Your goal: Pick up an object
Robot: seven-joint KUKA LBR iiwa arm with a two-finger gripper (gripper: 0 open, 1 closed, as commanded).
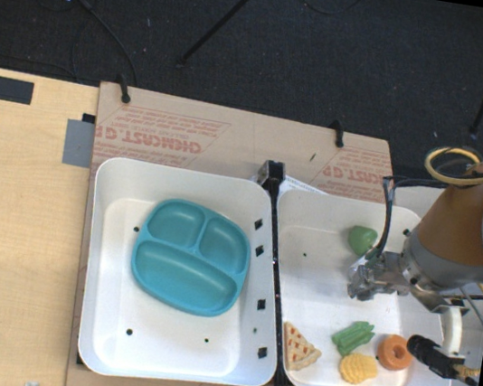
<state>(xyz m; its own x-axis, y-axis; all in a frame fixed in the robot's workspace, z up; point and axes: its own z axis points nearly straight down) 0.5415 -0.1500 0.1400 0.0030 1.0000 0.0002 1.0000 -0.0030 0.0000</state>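
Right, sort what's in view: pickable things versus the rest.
For the job: hand, green lump, green leafy piece, orange ring, yellow piece, wedge.
Lying about: teal tray, left bin, cardboard.

The right bin (320,379) holds five small toy foods. A rounded green piece (361,239) lies toward the bin's far side, near the middle of its width. The other four sit in a loose row along the near edge. A wedge of pizza or pie (299,347), tan with a red lattice pattern, lies flat at the near left corner, its point toward the right. Next to it lies a green leafy piece (352,335), ridged and tilted. Just in front of that sits a yellow bumpy piece (358,369), and to its right an orange ring-shaped piece (395,352), close beside but apart.
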